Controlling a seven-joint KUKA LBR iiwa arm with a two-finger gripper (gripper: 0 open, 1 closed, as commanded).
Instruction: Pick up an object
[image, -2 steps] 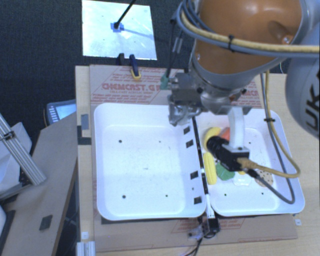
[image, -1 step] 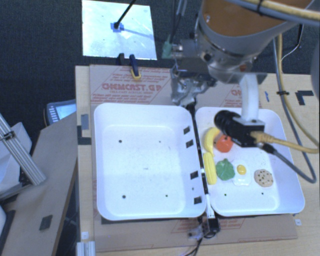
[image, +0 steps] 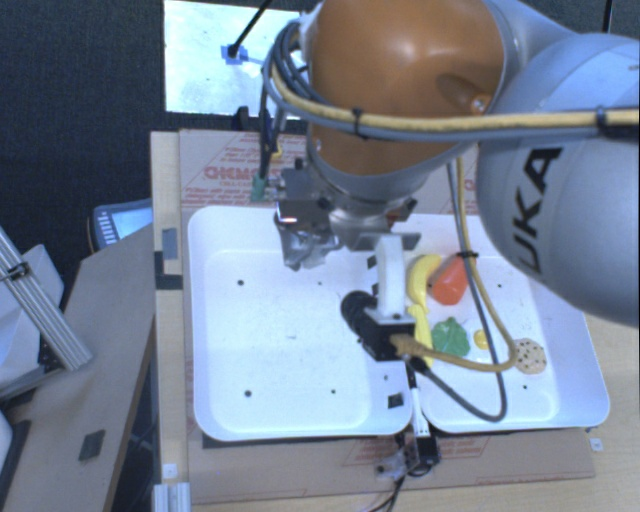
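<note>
My gripper (image: 303, 250) hangs over the far part of the left white bin (image: 215, 400), near its back rim, and I see nothing held in it. The arm's big orange and grey body covers much of the right bin (image: 585, 405). In that bin lie a yellow banana (image: 425, 276), an orange piece (image: 450, 284), a green leafy piece (image: 451, 337), a small yellow piece (image: 482, 340) and a brown speckled cookie (image: 528, 356). These things lie to the right of the gripper, apart from it.
The left bin's floor shows bare white around and in front of the gripper. A cardboard sheet (image: 225, 170) lies under both bins. A yellow cable (image: 470, 365) loops over the right bin. A pale side table (image: 90, 340) stands at the left.
</note>
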